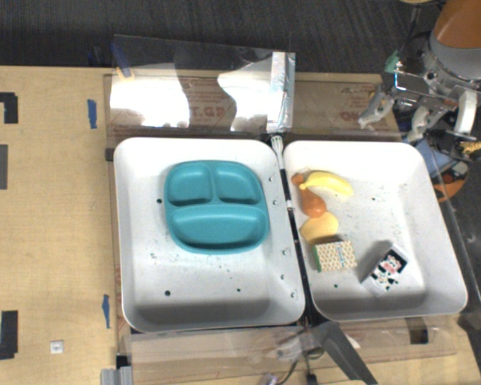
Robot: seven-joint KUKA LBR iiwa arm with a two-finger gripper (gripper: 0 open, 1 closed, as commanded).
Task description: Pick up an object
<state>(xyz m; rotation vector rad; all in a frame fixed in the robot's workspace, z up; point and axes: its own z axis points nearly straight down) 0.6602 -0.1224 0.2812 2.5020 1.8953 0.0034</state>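
The right bin (433, 215) holds a yellow banana (329, 184) at its far left, with a small orange fruit-like piece (313, 203) just below it and a yellow-orange chunk (321, 228) below that. A speckled square pad (335, 257) lies nearer the front, and a small grey box with a black-and-white face (385, 266) is to its right. My gripper (397, 117) hangs above the bin's far right corner, beyond the rim, open with nothing between its fingers. It is well apart from every object.
A teal divided plate (216, 204) lies in the left bin (136, 279). A clear plastic sheet (224, 95) stands behind the left bin. The orange-banded arm (463, 24) and its cables fill the top right corner.
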